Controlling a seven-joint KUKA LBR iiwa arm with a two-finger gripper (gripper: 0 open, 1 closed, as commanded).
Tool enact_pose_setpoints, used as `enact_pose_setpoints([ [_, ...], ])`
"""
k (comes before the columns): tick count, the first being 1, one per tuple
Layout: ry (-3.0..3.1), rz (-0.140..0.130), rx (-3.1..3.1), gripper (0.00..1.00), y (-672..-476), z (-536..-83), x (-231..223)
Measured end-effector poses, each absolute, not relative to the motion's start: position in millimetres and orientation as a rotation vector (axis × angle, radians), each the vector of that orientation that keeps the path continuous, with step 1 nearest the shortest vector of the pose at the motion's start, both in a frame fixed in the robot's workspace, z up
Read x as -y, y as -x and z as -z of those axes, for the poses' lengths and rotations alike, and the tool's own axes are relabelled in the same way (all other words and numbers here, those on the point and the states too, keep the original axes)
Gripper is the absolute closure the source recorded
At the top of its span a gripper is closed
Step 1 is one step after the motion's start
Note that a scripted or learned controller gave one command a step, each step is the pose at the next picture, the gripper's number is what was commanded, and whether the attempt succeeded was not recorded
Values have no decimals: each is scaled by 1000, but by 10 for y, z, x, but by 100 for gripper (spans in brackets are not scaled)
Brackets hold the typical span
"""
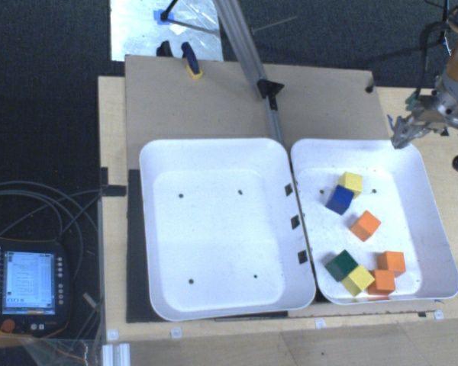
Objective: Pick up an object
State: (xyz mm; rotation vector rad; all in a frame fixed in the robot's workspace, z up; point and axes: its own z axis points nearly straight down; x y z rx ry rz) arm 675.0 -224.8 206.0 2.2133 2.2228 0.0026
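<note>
End effector (pixel 403 134) poised above the far right corner of the right bin (pixel 435 227); how far it is opened cannot be told, and nothing is seen in its grip.

Seven blocks lie in the right bin: a yellow cube (pixel 352 182) touching a blue cube (pixel 340 200) toward the far side, an orange cube (pixel 365 225) mid-bin, and a green cube (pixel 341 265), yellow block (pixel 358 280) and two orange blocks (pixel 386 271) clustered at the near edge. The left bin (pixel 149 204) lies beside it on the table (pixel 111 128).

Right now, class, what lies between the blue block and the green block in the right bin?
One orange block lies between blue block and green block.
</note>
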Motion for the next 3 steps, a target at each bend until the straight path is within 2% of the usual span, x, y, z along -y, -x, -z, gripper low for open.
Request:
enact_pose_setpoints([
  [2,-2211,-3,-2233,100,-6494,-2022,1244],
  [3,-2212,-3,-2232,100,-6273,-2095,821],
])
